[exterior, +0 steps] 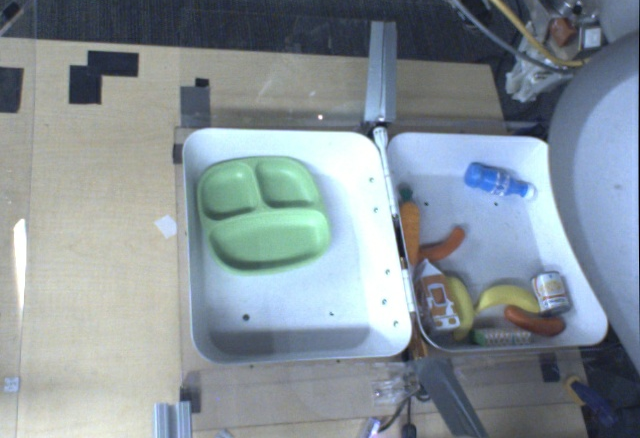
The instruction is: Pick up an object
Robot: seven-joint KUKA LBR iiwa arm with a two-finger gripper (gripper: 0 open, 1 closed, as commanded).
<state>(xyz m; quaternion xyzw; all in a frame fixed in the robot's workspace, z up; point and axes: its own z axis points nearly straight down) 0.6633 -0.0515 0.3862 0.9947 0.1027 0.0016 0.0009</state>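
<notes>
The gripper (pixel 528 74) hangs off the cabled wrist at the far right corner, past the right bin (pixel 520 148) and touching nothing; whether it is wide or narrow I cannot tell; the grey arm (pixel 600 166) covers that bin's right side. In the right bin a blue bottle (pixel 498 181) lies alone near the back; a carrot (pixel 410 226) lies along the left wall; a banana (pixel 510 298) and a can (pixel 551 292) sit near the front; the left bin (pixel 290 336) holds a green divided plate (pixel 265 213).
</notes>
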